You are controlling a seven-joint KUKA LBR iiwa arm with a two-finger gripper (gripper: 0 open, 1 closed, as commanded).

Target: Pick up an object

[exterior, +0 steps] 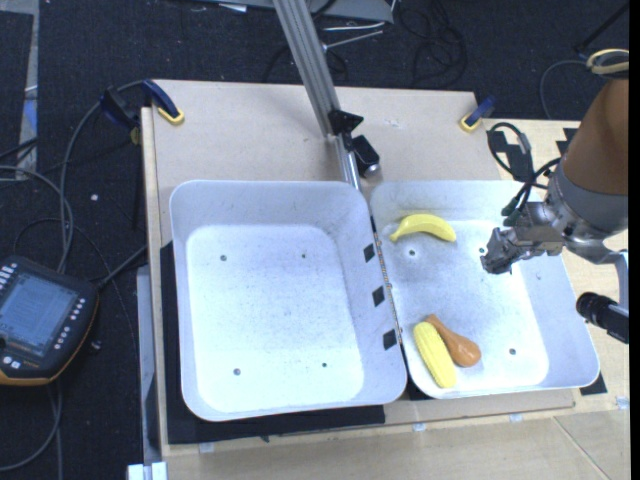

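Count, by kind:
- bins: 2, white, side by side. Left bin (270, 298), right bin (520, 313).
- bananas: 1, banana (422, 228), at the back of the right bin.
- corn: 1, yellow corn (435, 355), near the front of the right bin.
- orange items: 1, orange piece (455, 342), touching the corn on its right side; can't tell what it is.
- arms: 1, with 1 gripper (497, 255).
- pendants: 1, pendant (40, 318), on the floor to the left.
- yellow clamps: 2 at the bench's back corners, left clamp (165, 110) and right clamp (474, 118).

Total loose things in bins: 3, all in the right one.
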